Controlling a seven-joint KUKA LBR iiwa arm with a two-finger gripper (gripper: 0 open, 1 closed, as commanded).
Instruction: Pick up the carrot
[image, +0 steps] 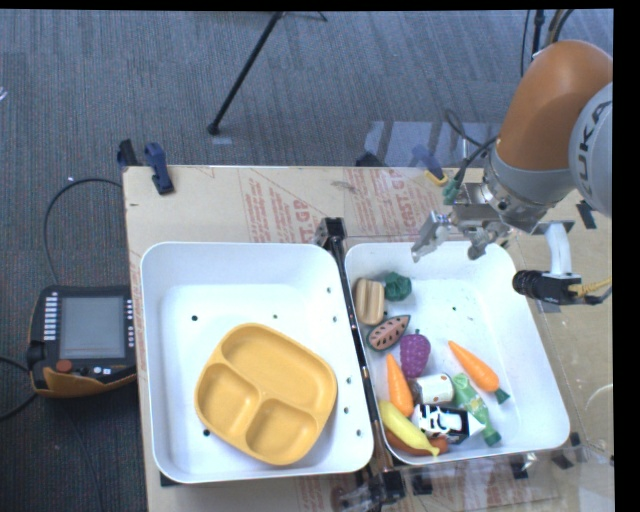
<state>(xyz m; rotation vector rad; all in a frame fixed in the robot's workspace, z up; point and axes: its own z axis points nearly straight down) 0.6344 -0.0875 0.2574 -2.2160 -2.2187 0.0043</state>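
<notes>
Over right bin's (520, 330) far edge: hand (459, 238) spread, holding nothing | carrot (474, 367) lies nearward, well apart | long axis slants far-left to near-right | second carrot (398, 385) further left.

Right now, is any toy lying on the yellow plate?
No, the yellow plate is bare; the toys, like the carrot, lie in the right bin.

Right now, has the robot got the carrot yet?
Not yet. Nothing looks done: a carrot lies on the floor of the right bin, and another carrot lies among the toy food. In hand: the gripper hangs open above the bin's far rim, with nothing between its fingers. Left: come down over a carrot, close on it and lift.
</notes>
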